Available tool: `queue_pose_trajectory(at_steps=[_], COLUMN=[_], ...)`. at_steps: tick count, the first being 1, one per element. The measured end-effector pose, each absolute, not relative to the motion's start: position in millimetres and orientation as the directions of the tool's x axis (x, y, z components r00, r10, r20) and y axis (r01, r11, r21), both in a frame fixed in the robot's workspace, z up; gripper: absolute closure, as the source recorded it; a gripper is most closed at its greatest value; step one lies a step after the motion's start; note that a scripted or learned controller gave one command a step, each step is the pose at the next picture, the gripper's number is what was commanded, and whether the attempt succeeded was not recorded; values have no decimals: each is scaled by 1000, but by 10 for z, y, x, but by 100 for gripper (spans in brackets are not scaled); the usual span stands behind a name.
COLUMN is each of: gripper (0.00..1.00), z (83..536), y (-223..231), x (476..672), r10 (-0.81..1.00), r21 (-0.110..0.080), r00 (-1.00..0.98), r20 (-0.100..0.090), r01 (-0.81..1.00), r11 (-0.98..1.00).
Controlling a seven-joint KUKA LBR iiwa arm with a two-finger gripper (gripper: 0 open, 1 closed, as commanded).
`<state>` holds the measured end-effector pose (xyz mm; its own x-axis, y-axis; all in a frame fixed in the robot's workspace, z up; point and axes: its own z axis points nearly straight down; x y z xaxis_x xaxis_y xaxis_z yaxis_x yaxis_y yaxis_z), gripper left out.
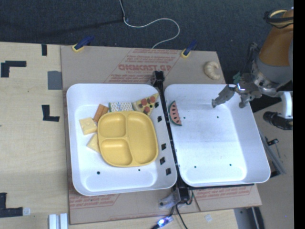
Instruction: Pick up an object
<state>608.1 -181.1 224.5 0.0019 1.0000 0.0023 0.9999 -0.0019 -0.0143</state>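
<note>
My gripper (233,100) hovers over the far right corner of the right bin (224,175), its two fingers spread open with nothing between them. A watermelon slice (175,113) lies against the right bin's left wall, well to the gripper's left. In the left bin (78,175) a yellow divided plate (127,138) takes up the middle. Behind the plate lie a pizza slice (147,103), a patterned piece (120,107) and a brown stick (100,112). Pale yellow cheese pieces (88,126) sit at the plate's left edge.
A beige lump (213,69) rests on the cardboard behind the right bin. Blue-and-yellow clamps (82,43) (189,47) hold the cardboard's back edge. A white cable (152,25) loops across the dark floor beyond. Black clips line the divide between the bins.
</note>
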Motion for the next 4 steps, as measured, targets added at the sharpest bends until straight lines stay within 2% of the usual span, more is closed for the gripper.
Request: queue_pose_trajectory(at_steps=[1, 3, 4], gripper=[0, 0, 0], z=[2322, 1189, 825], y=[-1809, -1726, -1715], x=[6108, 5927, 5926], r10=[1000, 1000, 1000], r21=[-1, -7, -2], r00=[-1, -1, -3], r20=[0, 0, -2], r01=[1000, 1000, 1000], r11=[1, 1, 3])
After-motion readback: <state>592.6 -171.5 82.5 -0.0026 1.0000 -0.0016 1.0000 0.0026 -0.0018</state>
